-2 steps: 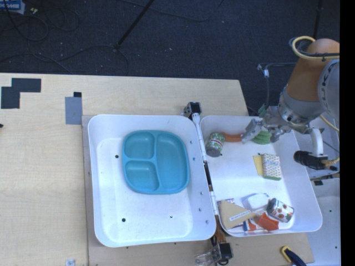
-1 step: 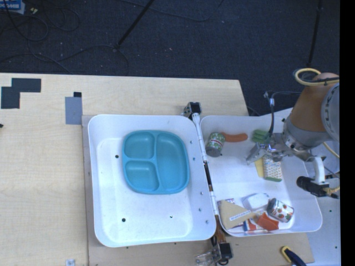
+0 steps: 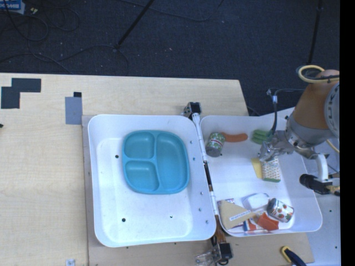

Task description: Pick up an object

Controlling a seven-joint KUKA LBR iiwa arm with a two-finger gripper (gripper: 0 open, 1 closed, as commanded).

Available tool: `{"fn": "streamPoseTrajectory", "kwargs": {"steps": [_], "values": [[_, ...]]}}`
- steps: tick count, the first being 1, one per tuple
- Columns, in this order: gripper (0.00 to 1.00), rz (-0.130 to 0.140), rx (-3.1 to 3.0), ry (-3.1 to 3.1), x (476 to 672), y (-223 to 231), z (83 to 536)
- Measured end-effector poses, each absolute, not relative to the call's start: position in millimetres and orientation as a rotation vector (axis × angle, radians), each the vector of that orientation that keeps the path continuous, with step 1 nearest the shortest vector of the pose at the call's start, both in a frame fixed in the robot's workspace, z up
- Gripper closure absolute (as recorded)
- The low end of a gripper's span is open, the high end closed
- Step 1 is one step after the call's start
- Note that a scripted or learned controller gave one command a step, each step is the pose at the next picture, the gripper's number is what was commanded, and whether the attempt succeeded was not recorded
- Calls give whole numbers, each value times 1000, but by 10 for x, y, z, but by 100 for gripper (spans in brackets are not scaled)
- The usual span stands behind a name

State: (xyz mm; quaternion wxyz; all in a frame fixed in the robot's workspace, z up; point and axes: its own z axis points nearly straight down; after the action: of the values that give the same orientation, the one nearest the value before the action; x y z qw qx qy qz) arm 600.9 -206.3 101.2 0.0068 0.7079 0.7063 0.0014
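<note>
The right bin (image 3: 310, 215) holds several small objects. A greenish can (image 3: 214, 143) lies near its left wall, with an orange carrot-like piece (image 3: 237, 138) beside it and a green item (image 3: 259, 136) further right. A yellow and white speckled sponge (image 3: 269, 170) lies mid-bin. My gripper (image 3: 270, 152) hangs just above the sponge's far end, reaching in from the right. Nothing can be seen held in it. At the front sit a brown wedge (image 3: 232, 209), a white item (image 3: 256, 200), a patterned cup (image 3: 280, 210) and a red piece (image 3: 267, 222).
A blue divided plate (image 3: 155, 162) lies in the left bin (image 3: 111, 226). The raised rim between the two bins (image 3: 202, 165) runs front to back. A yellow-handled tool (image 3: 290, 254) lies on the bench in front of the right bin.
</note>
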Motion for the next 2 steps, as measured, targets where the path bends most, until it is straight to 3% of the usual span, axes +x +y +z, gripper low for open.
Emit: {"fn": "streamPoseTrajectory", "kwargs": {"steps": [1,2], "values": [[100,-3,2224,2224,5956,-1994,1506],[100,-3,2225,2224,5977,-1969,1517]]}}
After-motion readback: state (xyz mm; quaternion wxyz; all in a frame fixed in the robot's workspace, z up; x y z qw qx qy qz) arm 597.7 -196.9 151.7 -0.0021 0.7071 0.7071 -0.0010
